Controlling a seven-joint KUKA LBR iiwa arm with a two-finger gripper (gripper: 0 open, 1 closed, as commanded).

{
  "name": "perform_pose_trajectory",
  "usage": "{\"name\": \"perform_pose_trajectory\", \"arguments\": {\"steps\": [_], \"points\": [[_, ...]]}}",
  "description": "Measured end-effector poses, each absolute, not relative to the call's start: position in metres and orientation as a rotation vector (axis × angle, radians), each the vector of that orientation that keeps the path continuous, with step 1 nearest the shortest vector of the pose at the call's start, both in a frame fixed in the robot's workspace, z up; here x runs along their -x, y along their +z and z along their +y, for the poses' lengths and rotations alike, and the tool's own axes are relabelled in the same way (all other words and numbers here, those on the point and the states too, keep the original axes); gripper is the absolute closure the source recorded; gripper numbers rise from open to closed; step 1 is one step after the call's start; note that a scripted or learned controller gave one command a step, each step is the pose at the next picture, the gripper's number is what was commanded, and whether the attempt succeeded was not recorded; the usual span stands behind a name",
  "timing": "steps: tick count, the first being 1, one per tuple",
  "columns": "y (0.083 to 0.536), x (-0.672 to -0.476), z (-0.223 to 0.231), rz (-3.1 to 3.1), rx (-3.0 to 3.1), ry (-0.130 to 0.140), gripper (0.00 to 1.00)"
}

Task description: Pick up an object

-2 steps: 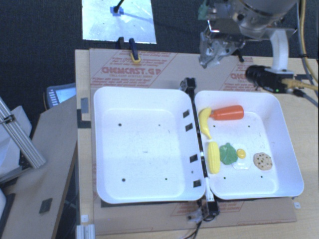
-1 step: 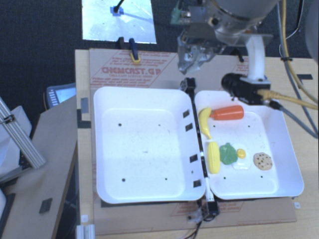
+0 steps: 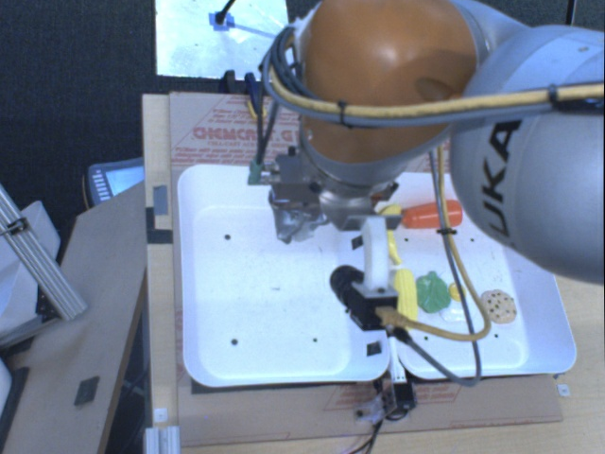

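My gripper (image 3: 301, 223) hangs low over the far right part of the left bin (image 3: 236, 348), under the arm's big orange band. Nothing shows between its metal parts. The right bin (image 3: 544, 353) holds the objects: an orange carrot-shaped piece (image 3: 432, 216) near the far side, a yellow corn cob (image 3: 406, 289), a green leafy piece (image 3: 434, 292) beside it, and a tan cookie with dark chips (image 3: 497, 305) farther right. All of them lie to the right of the gripper, apart from it. The arm hides much of the right bin's far half.
A yellow cable (image 3: 454, 253) loops down across the right bin over the objects. The bins rest on a cardboard sheet (image 3: 208, 135) on the bench. A wooden side table (image 3: 85, 291) stands to the left.
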State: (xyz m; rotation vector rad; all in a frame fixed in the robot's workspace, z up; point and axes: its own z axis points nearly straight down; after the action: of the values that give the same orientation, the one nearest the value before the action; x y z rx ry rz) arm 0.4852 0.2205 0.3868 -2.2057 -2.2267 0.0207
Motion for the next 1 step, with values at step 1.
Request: {"name": "perform_pose_trajectory", "arguments": {"steps": [1], "points": [[0.1891,-0.6402,0.2332,-2.221,2.224,0.000,1.00]]}}
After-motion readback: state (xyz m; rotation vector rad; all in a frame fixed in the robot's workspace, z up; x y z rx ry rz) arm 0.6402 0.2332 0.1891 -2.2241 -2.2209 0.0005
